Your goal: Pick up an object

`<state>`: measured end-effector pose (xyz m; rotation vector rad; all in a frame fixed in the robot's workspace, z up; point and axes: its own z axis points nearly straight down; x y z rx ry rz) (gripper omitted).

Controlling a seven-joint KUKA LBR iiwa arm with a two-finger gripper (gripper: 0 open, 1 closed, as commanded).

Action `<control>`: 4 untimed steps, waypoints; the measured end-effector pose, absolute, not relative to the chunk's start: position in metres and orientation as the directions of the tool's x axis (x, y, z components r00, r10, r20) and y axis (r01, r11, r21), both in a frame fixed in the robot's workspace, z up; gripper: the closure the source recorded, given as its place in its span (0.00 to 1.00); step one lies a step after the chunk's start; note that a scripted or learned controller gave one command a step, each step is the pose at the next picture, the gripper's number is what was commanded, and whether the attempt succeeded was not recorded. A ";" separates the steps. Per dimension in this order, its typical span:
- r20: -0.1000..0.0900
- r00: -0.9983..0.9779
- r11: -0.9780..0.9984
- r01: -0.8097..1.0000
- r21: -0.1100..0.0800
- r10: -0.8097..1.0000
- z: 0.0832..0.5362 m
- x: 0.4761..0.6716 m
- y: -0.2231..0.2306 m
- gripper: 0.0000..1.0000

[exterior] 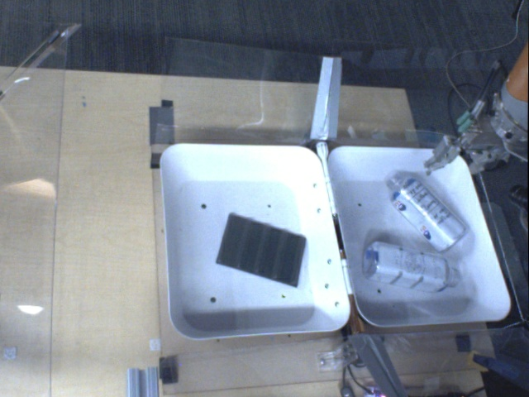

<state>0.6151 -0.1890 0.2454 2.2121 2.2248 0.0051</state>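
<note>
Two clear plastic bottles lie in the right bin (pixel 488 304). One bottle (pixel 426 211) lies slanted near the bin's middle, the other bottle (pixel 409 267) lies almost level closer to the front. A dark ribbed rectangular pad (pixel 261 249) lies flat in the left bin (pixel 186 188). My gripper (pixel 453 147) hangs over the right bin's far right corner, above and to the right of the slanted bottle, with nothing visibly in it. The arm's orange band (pixel 519 89) shows at the right edge.
A metal post (pixel 326 106) stands behind the seam between the bins. Cables (pixel 471 73) loop near the arm at the upper right. A clear panel (pixel 33 197) covers the bench on the left. Brackets hold the bins at the front edge.
</note>
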 end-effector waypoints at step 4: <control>-0.003 -0.121 0.121 0.993 0.015 0.993 0.100 0.648 -0.179 0.00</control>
